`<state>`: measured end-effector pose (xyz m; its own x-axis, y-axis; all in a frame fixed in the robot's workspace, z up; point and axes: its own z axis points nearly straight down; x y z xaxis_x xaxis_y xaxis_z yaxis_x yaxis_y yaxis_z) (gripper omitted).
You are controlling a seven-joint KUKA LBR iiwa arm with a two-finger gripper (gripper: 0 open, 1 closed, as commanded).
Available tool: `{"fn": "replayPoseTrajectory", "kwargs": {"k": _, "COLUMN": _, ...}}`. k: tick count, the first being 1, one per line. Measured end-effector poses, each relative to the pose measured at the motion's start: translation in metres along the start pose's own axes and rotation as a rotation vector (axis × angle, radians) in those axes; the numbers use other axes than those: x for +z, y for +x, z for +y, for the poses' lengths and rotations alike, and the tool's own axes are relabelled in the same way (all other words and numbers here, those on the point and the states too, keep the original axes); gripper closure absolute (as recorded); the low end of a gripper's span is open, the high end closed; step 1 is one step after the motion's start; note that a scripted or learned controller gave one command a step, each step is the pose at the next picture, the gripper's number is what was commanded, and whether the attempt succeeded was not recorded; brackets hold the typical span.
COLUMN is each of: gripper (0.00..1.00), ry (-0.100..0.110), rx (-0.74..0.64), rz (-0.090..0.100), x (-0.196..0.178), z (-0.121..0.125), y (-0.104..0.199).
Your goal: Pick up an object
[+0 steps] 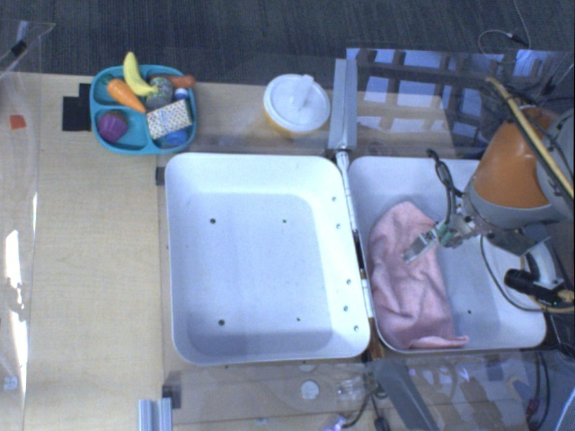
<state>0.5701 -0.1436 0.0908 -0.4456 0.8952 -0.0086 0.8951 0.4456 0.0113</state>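
Smooth white right bin (503, 326): crumpled pink cloth (409, 277) (soft, terry-like).

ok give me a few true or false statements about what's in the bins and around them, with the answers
1. A pink cloth lies in the right bin. True.
2. The end effector is over the left bin. False: it is over the right bin, just above the cloth.
3. A blue tray of toy food sits on the bench beyond the left bin. True.
4. The banana lies in the left bin. False: it is in the blue tray.
5. A white-lidded container stands inside the right bin. False: it is on the bench, behind the bins.
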Motion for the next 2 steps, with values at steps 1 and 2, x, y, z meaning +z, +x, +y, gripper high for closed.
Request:
{"fn": "replayPoseTrajectory", "kwargs": {"k": 1, "gripper": 0.0, "ry": -0.004, "rx": -0.043, "rz": -0.003, "x": 0.0, "z": -0.009, "y": 0.013}}
{"fn": "replayPoseTrajectory", "kwargs": {"k": 2, "gripper": 0.0, "ry": 0.001, "rx": 0.239, "rz": 0.003, "x": 0.002, "z": 0.073, "y": 0.015}}
